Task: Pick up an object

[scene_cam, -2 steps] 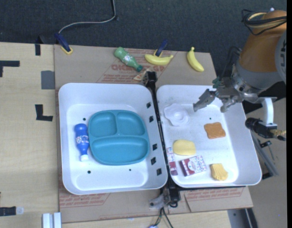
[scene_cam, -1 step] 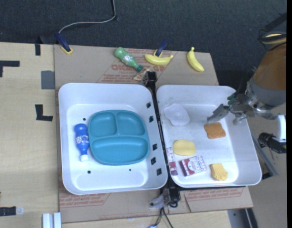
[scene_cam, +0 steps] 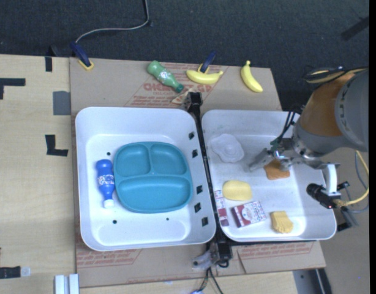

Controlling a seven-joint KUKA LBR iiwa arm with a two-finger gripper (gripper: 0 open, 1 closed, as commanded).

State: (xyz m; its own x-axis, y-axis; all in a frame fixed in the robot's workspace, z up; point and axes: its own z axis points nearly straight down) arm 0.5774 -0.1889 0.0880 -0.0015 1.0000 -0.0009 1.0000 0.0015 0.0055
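Note:
My gripper [scene_cam: 271, 158] is low over the right bin [scene_cam: 310, 228], near its right side, under the grey arm with the orange band [scene_cam: 323, 112]. A small brown-orange piece [scene_cam: 277, 172] lies right beneath and against the gripper. Further left in this bin are a clear crumpled plastic cup [scene_cam: 227, 147], a pale yellow lump [scene_cam: 237, 190], a red and white carton [scene_cam: 242, 214] and a yellow-orange chunk [scene_cam: 282, 222]. Nothing can be seen held.
The left bin [scene_cam: 90, 225] holds a blue divided plate [scene_cam: 152, 176] and a blue bottle [scene_cam: 105, 181]. Behind the bins on the cardboard lie a green bottle [scene_cam: 165, 76] and two bananas [scene_cam: 204, 76] [scene_cam: 251, 78]. A black divider [scene_cam: 199, 158] separates the bins.

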